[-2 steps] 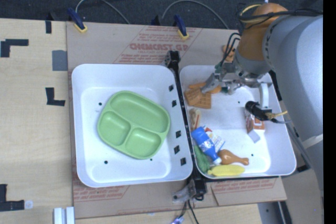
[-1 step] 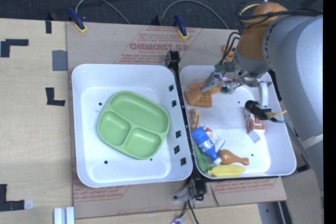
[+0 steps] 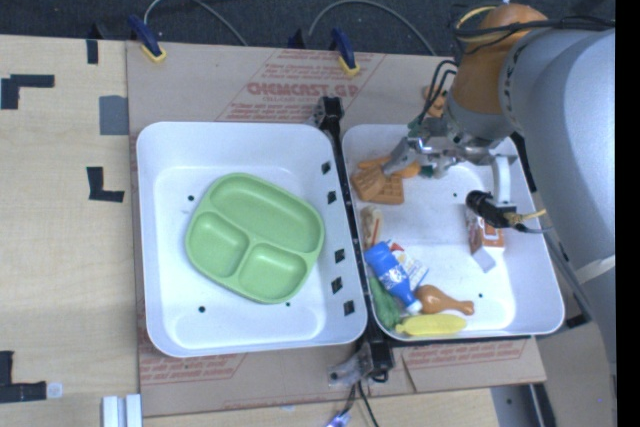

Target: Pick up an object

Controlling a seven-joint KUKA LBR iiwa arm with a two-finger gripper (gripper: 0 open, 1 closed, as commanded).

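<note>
My gripper [image 3: 415, 153] hangs over the back left part of the right bin [image 3: 530, 310], just right of and above a tan, bread-like toy [image 3: 377, 181]. The arm's orange band [image 3: 478, 65] rises behind it. Whether the gripper touches the tan toy is unclear. Along the right bin's left side lie a blue bottle [image 3: 390, 277], a green item [image 3: 381, 302] partly under it, a brown drumstick [image 3: 441, 298] and a yellow piece [image 3: 432, 325]. A brown and white packet [image 3: 487, 236] lies near the right wall, under a dark part of the wrist.
A green divided plate [image 3: 256, 237] lies in the left bin [image 3: 160, 315]. A black divider [image 3: 340, 215] runs between the bins. Cables and clamps [image 3: 346, 57] lie along the bench's back edge. The bulky grey arm [image 3: 575, 135] covers the right bin's right side.
</note>
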